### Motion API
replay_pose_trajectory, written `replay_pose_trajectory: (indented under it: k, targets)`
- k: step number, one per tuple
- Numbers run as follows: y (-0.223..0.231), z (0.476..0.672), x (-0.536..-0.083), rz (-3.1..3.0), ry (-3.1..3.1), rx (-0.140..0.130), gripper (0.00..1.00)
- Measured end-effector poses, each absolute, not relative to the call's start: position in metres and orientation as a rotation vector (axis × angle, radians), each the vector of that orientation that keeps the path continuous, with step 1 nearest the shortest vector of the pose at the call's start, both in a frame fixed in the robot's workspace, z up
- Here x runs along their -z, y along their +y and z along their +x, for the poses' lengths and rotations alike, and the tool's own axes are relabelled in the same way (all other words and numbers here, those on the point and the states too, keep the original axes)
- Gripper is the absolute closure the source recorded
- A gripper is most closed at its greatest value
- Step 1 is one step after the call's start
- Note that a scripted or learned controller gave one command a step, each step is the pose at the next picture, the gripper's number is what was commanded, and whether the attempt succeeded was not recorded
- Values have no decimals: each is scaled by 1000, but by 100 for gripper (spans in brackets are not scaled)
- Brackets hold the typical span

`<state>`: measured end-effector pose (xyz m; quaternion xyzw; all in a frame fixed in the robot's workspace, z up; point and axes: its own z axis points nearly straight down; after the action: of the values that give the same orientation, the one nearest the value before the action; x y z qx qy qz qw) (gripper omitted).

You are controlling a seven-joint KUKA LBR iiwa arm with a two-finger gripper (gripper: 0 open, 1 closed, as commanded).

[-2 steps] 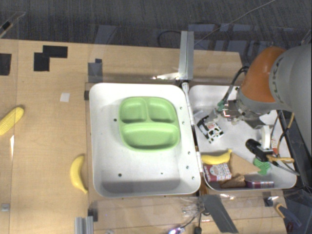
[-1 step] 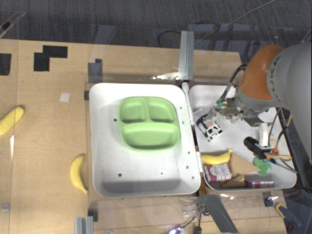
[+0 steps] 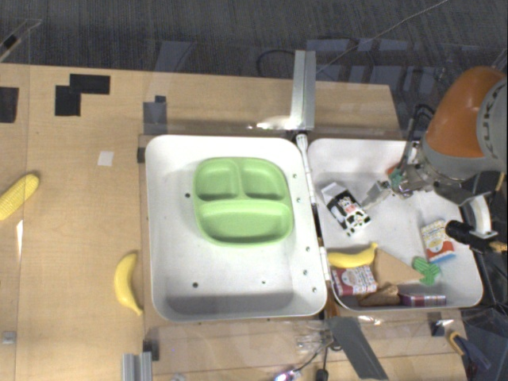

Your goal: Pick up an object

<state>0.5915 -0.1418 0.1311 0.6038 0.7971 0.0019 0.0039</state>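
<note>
Pick not yet made, by the look of it. The gripper (image 3: 379, 189) hangs low in the right bin (image 3: 397, 151), over bare floor near the back, its slim end reaching leftward toward the black-and-white box (image 3: 346, 208), which lies tilted near the bin's left wall. Tip and box look just apart; nothing shows between the fingers, and how far they stand open is too small to tell.

Left to do — close on something, lift it clear. The box seems the nearest candidate, though any item would serve.

Other contents of the right bin, all toward the front: a yellow banana (image 3: 352, 255) just below the box; a red-labelled packet (image 3: 355, 279) touching the banana's underside; a brown piece (image 3: 390, 270) beside it; a dark tube (image 3: 421, 298) along the front wall; a green toy (image 3: 426, 269); a small red-white-blue carton (image 3: 436, 239) near the right wall.

Left bin (image 3: 167, 213) holds a green divided tray (image 3: 240, 199). On the bench (image 3: 71, 213) outside: a second banana (image 3: 126, 282), and a yellow corn cob (image 3: 17, 196) at the far left edge.

Obstruction — the box sits close to the dividing wall, which may crowd a finger; the front clutter is packed tight
</note>
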Motion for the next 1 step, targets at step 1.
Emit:
replay_pose_trajectory:
  k: [1]
  targets:
    - [-126,577,-157,1873,2516,-5,0]
